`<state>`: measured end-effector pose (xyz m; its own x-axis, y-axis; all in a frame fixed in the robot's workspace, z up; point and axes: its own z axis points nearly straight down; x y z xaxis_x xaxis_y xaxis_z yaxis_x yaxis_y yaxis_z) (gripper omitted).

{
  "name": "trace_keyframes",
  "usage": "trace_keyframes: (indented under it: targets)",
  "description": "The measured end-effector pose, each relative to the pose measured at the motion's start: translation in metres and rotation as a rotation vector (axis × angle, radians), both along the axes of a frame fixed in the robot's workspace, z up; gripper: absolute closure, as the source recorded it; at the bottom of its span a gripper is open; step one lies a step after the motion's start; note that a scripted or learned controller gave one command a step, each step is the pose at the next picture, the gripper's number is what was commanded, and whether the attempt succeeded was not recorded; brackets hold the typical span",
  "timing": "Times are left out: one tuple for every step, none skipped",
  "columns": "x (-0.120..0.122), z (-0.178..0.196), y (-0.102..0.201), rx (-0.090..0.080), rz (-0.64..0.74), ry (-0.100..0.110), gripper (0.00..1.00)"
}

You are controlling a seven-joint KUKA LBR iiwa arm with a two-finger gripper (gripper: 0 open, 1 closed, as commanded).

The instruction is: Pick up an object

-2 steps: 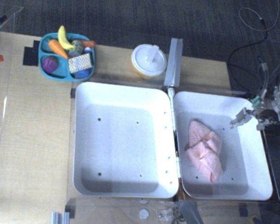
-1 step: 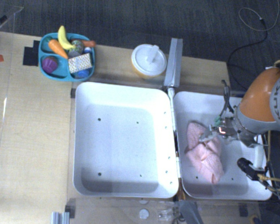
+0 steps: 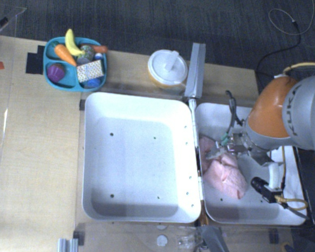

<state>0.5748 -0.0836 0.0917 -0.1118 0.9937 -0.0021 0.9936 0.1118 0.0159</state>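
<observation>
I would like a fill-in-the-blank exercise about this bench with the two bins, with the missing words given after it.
1. The pink object lies in the ____ bin of the camera view.
2. The blue tray holds a yellow ____.
3. The arm's hand is above the bin that holds the ____ object.
4. The round white lid sits on the bench beyond the ____ bin.

Missing words: right; banana; pink; left

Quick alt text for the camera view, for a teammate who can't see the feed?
The grey arm's gripper sits low in the right white bin, just above a crumpled pink cloth-like object. Behind the left white bin, a blue tray holds toy food beside a lidded white container.
</observation>
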Motion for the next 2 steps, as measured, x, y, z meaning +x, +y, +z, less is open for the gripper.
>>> trace_keyframes:
  targets:
    - [0.003, 0.013, 0.002, 0.002, 0.002, -0.008, 1.0]
    - [0.059, 0.13, 0.007, -0.002, 0.092, 0.006, 1.0]
